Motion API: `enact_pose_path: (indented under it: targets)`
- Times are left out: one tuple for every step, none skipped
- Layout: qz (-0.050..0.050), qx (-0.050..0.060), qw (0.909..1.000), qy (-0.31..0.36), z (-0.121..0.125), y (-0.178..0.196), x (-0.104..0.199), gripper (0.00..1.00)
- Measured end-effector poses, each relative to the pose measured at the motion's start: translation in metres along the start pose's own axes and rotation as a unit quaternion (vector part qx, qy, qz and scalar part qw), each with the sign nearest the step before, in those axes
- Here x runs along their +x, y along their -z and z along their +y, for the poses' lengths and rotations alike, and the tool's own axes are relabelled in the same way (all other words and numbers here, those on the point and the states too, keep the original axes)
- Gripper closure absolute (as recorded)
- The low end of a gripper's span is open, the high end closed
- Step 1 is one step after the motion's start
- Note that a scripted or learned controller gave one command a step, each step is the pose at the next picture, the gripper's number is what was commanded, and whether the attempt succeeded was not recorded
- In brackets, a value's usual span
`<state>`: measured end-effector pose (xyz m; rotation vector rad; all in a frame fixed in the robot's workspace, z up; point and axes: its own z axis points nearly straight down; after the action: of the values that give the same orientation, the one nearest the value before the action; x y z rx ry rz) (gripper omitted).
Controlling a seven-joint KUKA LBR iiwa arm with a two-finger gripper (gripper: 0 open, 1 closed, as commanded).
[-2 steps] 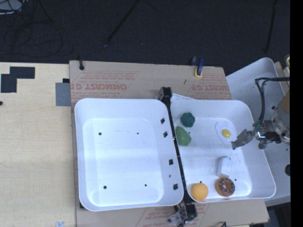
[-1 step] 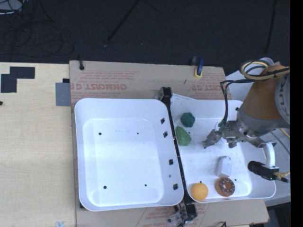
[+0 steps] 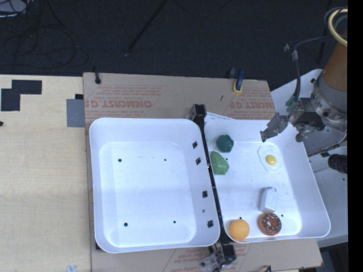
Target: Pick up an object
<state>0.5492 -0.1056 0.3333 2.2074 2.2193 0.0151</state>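
A: Where does the pick stand?

B: By my reading, nothing is lifted yet. The gripper sits at the right of the frame, over the upper edge of the right bin, with the arm coming in from the frame's right side. Nothing shows between its fingertips.

A: How wide is it set?

B: I cannot tell. The tool is small and dark against the bin rim, so I cannot make out how it is set.

A: What could it take?

B: I count 6 things in the right bin. A dark green lump lies near the upper left of that bin, with a lighter green leafy piece just below it. A fried egg lies just below the gripper and is the nearest candidate. Lower down is a small grey block, and at the bottom of the frame an orange ball sits beside a chocolate donut.

A: And the left bin?

B: I see bare white floor with a few dark dots.

A: So what remains?

B: In my judgement, nearly everything: descending to 1 object, closing on it, and raising it off the bin floor.
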Motion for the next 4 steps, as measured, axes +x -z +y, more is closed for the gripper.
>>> enact_pose_path:
  targets:
    - [0.003,0.017,0.9998,-0.006,-0.080,-0.137,-0.037,0.00]
    - [-0.001,0.001,1.0000,-0.002,-0.072,0.018,-0.048,0.00]
    - [-0.003,0.002,1.0000,-0.005,-0.072,0.128,-0.112,0.00]
    - [0.000,0.009,1.0000,-0.001,-0.071,0.130,-0.108,1.00]
